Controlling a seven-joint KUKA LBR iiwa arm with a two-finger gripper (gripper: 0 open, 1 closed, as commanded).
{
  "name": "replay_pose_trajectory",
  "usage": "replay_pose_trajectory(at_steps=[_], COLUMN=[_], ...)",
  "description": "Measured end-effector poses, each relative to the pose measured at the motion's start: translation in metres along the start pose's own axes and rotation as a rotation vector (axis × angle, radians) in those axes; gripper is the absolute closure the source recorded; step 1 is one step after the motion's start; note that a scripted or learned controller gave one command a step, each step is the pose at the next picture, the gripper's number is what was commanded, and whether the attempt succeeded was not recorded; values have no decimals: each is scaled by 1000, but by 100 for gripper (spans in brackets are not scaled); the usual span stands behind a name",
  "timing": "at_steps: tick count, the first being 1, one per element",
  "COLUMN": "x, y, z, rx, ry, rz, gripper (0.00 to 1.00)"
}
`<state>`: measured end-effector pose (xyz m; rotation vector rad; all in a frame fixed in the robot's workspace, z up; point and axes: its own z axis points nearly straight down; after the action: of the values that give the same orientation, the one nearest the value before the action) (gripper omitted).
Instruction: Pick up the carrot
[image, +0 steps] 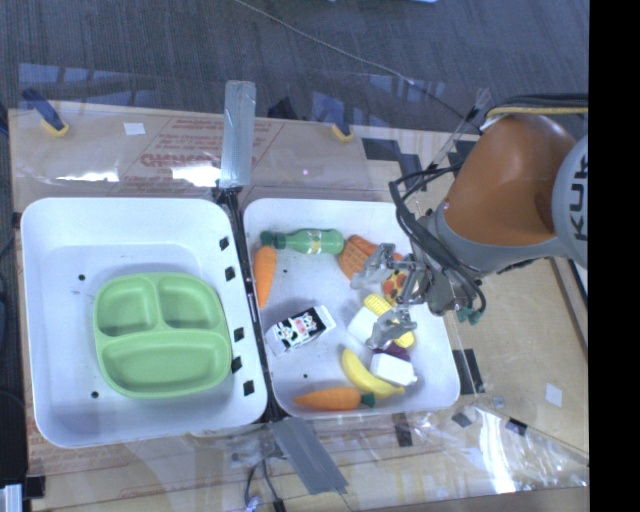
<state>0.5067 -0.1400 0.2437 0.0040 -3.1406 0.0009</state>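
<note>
Two shallow white bins (232, 215) sit side by side on a pale wooden desk (520, 330) covered with clear plastic sheeting, and the grey arm with its orange band (505, 180) reaches in over the right-hand bin.

Two orange things could answer to the task's carrot. One long orange carrot with a green stub (332, 399) lies by the near wall of that bin, below and to the left of the gripper (392, 300) in the frame, with its long axis running roughly along the wall. A second orange carrot (264, 275) lies further left, against the wall between the two bins, with its long axis pointing away from the camera. My guess is that the lower carrot is the shorter reach, since only a curved yellow banana (366, 374) and a small white block (392, 371) lie between it and the gripper.

The gripper hangs over a cluster of small toys near the right side of the bin, just above a yellow corn cob (378, 302). Metal finger parts show, but I cannot tell whether they are parted or closed, and no carrot sits between them. A green plastic bottle (305, 240) lies up and to the left of the gripper, and a black-and-white milk carton (303, 328) lies to its left.
</note>
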Motion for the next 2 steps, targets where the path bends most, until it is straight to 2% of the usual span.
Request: replay_pose_trajectory(at_steps=[1, 2], x=[-77, -137], y=[17, 34], z=[128, 136], rx=[1, -2], ry=[-24, -18], rz=[262, 567], gripper=[0, 0])
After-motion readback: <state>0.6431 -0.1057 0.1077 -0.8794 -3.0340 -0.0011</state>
